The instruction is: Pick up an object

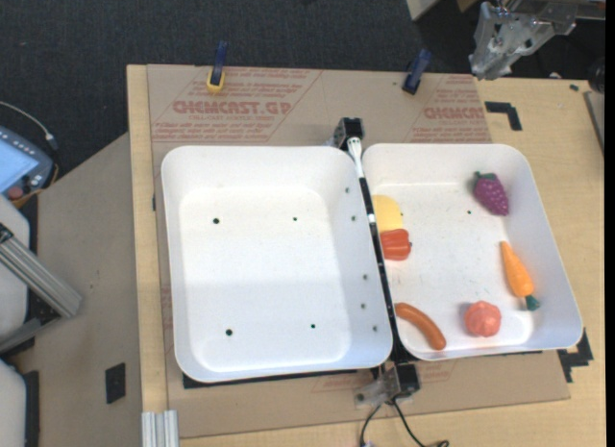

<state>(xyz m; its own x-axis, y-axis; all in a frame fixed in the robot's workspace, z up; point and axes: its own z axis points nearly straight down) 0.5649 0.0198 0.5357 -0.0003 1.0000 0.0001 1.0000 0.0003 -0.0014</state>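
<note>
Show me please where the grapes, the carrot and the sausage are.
grapes [491,193], camera view, middle of the purple bunch
carrot [515,272], camera view, middle of the orange body
sausage [421,325], camera view, middle of its length

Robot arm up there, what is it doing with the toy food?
The gripper hangs above the bench, past the far edge of the right bin, holding nothing. In that bin lie purple grapes, a carrot, a sausage, a pink fruit, a red pepper and a yellow piece. Nothing is picked up yet.
</note>
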